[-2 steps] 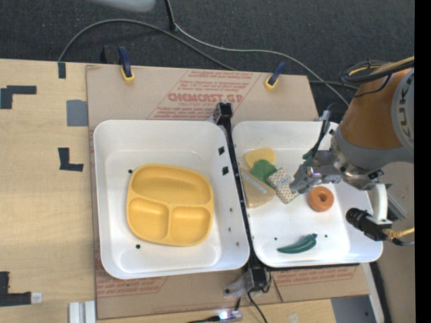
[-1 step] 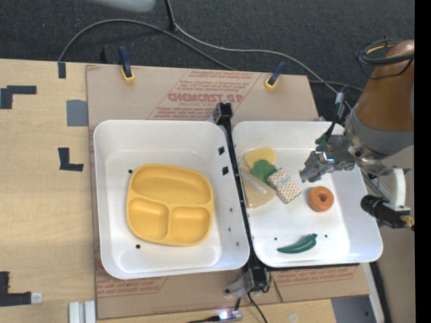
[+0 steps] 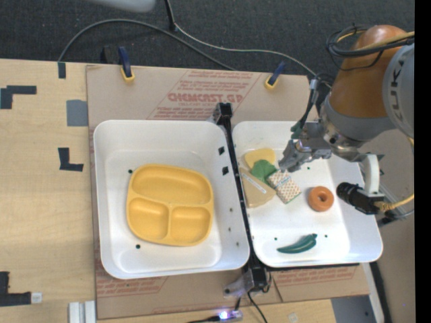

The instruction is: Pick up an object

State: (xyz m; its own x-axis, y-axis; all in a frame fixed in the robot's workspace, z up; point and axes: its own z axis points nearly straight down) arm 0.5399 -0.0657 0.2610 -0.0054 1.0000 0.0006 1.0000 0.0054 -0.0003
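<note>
Gripper (image 3: 291, 161) is hovering over the pile mid-right of frame, right above the checkered block (image 3: 288, 189). Can't tell if the fingers are apart. Looks like the approach step; next it needs to drop straight down.

A light wooden bench (image 3: 40, 180) is seen from above, marked with dark tape pieces (image 3: 67, 159). A brown cardboard sheet (image 3: 195, 96) with red print is laid on it and held by two yellow-and-blue clamps (image 3: 125, 66). Dark grey carpet (image 3: 269, 12) is seen beyond, crossed by a black cable (image 3: 202, 42).
</note>
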